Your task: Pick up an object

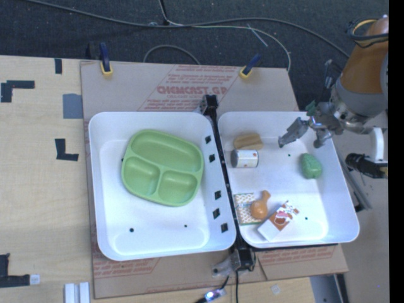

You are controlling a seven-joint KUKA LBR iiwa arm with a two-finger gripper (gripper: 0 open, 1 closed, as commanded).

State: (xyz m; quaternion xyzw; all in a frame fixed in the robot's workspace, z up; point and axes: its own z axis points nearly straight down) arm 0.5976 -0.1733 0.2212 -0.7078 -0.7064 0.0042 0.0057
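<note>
My gripper hangs over the far right part of the right bin, its two fingers spread open with nothing between them. Just below it lies a green lump. To its left sit a tan block and a small silver can on its side. Toward the bin's near edge lie an orange chicken-leg toy, a patterned card under it and a red-and-white packet.
The left bin holds a green divided plate. A black divider runs between the two bins. The grey arm with its orange band reaches in from the right. Cables trail across the dark floor behind the bench.
</note>
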